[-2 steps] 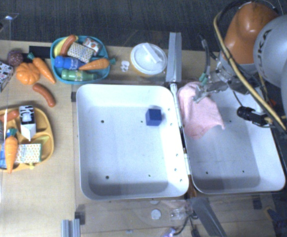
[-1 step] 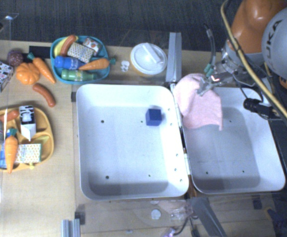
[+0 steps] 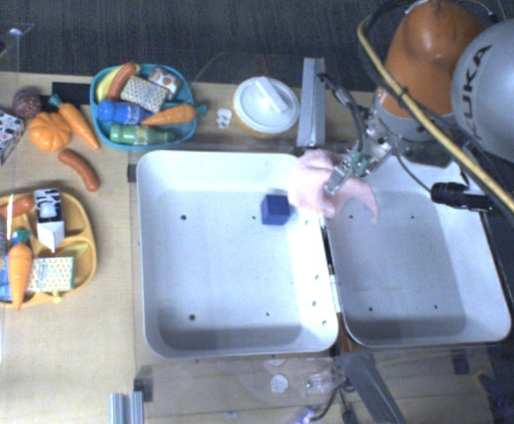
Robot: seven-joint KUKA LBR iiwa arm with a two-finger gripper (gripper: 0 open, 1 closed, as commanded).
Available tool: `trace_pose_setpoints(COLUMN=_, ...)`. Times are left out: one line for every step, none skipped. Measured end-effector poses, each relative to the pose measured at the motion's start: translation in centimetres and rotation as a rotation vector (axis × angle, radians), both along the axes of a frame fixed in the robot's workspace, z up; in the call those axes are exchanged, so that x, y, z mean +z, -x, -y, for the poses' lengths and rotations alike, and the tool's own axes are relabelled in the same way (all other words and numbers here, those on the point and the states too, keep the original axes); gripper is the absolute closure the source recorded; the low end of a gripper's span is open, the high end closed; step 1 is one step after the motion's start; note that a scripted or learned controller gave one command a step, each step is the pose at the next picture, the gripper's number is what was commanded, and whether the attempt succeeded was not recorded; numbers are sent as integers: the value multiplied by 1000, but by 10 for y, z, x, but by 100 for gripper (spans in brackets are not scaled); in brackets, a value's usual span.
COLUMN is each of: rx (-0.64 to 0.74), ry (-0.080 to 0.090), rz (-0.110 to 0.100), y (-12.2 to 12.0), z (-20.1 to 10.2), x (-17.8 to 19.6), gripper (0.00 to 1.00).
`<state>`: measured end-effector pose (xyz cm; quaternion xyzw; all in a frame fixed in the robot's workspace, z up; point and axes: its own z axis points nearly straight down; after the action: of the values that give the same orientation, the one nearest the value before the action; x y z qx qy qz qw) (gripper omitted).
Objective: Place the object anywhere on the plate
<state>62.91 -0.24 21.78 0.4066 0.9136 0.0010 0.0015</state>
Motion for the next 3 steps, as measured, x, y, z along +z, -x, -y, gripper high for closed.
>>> trace_pose_setpoints(rx=404, ry=1, rz=1, y=15, z=-52, x=10, gripper=100)
trace_pose_setpoints(rx=803, ry=1, rz=2, y=35, z=-101, x=20, gripper=100)
trace_pose_setpoints(rx=842, ry=1, rz=2, y=60, z=-151, x=25, gripper=100)
